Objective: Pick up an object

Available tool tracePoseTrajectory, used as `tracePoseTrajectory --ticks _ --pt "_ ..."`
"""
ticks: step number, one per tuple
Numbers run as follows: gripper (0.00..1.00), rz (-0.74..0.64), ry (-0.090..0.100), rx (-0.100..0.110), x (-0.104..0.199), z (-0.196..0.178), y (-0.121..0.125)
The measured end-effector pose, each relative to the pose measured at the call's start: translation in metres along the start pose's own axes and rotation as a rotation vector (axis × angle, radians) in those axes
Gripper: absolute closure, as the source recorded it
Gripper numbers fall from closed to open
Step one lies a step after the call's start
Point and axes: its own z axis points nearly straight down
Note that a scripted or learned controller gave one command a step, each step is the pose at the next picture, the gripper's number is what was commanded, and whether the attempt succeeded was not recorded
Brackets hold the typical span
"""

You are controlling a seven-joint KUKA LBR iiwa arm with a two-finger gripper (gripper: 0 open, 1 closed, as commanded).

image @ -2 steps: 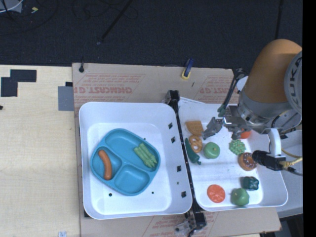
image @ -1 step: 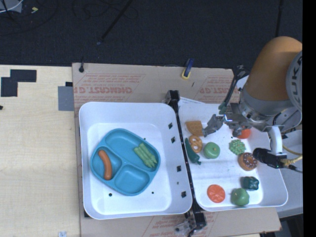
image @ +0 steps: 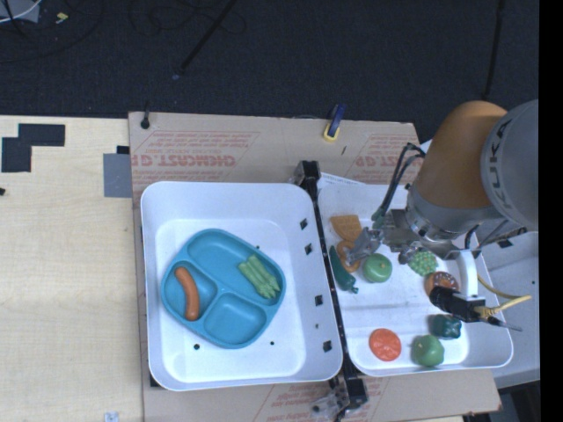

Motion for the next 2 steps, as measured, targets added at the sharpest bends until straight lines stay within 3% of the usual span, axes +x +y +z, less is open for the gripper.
tracePoseTrajectory --ticks 1,2 --pt "0.0 0.0 0.0 0.0 -0.003 0.062 -0.007" --pt "0.0 0.002 -0.001 -0.004 -0.002 0.081 -0.007"
